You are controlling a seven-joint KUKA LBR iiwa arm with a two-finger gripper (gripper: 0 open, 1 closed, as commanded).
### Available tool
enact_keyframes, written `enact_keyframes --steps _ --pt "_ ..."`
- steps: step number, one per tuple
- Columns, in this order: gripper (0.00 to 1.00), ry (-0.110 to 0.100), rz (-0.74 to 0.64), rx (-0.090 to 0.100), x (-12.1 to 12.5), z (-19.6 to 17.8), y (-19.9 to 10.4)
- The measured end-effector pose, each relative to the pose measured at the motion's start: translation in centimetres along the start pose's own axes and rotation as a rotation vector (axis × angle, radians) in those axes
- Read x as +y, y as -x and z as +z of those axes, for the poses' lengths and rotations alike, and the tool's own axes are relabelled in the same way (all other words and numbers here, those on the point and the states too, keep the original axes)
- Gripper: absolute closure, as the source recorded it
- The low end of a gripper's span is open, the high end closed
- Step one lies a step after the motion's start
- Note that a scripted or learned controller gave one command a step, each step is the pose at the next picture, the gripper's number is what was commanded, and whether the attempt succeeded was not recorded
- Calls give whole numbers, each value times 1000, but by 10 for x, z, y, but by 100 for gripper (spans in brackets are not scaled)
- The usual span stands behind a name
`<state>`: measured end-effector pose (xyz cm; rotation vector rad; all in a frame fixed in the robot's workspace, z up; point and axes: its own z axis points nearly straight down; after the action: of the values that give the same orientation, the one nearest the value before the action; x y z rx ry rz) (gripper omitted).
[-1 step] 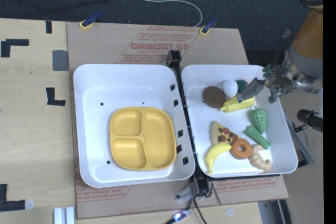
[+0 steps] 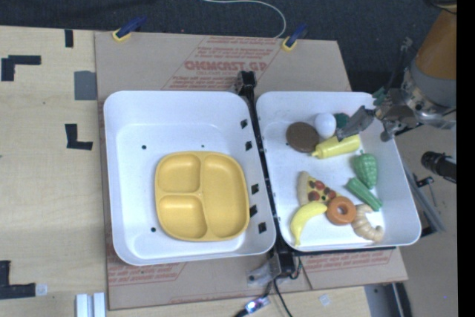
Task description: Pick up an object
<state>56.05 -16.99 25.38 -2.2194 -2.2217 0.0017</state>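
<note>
The right bin (image 2: 397, 159) holds several toy foods: a brown round cookie (image 2: 302, 136), a white ball (image 2: 325, 122), a yellow tube-shaped piece (image 2: 338, 148), a green leafy piece (image 2: 365, 168), a pizza slice (image 2: 315, 189), an orange donut (image 2: 341, 210) and a banana (image 2: 306, 219). My gripper (image 2: 369, 126) hangs over that bin's far right corner, just right of the white ball and above the yellow piece. Its two grey fingers (image 2: 353, 123) stand apart, open, with nothing between them.
The left bin (image 2: 122, 159) holds a yellow divided plate (image 2: 202, 195). A black divider (image 2: 260, 167) runs between the bins. The arm's grey and orange wrist (image 2: 438, 63) stands beyond the right bin's far right edge. A white cable (image 2: 237, 0) lies behind the bins.
</note>
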Motion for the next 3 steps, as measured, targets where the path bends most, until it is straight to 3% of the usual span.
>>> enact_keyframes --steps 2,3 --pt "0 -5 -1 0 8 91 -1" --pt "0 -7 0 1 -1 153 -3"
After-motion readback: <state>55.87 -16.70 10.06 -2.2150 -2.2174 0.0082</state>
